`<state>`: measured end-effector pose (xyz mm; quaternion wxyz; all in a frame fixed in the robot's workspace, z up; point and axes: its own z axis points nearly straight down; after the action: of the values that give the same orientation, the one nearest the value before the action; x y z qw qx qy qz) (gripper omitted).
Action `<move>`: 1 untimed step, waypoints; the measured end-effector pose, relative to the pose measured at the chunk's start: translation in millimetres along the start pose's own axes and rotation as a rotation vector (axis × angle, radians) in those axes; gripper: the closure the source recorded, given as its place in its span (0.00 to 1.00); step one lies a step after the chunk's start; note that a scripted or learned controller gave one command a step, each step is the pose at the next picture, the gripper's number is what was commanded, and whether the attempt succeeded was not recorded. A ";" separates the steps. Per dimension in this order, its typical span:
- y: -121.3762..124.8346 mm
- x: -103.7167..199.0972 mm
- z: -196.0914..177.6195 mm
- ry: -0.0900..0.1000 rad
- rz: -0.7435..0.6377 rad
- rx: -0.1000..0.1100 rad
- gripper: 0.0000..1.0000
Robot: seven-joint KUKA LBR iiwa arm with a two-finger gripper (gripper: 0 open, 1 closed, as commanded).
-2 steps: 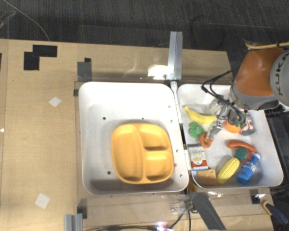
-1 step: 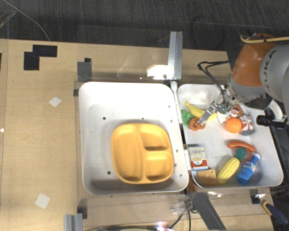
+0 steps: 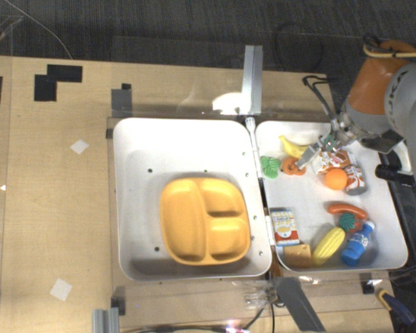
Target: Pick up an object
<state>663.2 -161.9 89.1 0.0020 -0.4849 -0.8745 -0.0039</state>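
I see the pincer [image 3: 310, 156] low in the right bin [image 3: 395, 217], by the banana [image 3: 292, 146]; can't tell its opening. Yellow tray [image 3: 204, 220] sits in the left bin [image 3: 135, 186].

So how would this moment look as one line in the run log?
arm: over right bin | gripper: low beside banana | yellow tray: left bin

A yellow divided tray [image 3: 204, 220] sits in the left bin [image 3: 135, 158]; black tape patches [image 3: 55, 80] mark the bench far left.
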 end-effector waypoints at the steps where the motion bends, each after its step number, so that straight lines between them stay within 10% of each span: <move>1: -31.7 49.6 -2.0 -0.015 0.044 -0.006 0.00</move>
<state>610.0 -136.6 91.3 -0.0060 -0.5039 -0.8637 -0.0027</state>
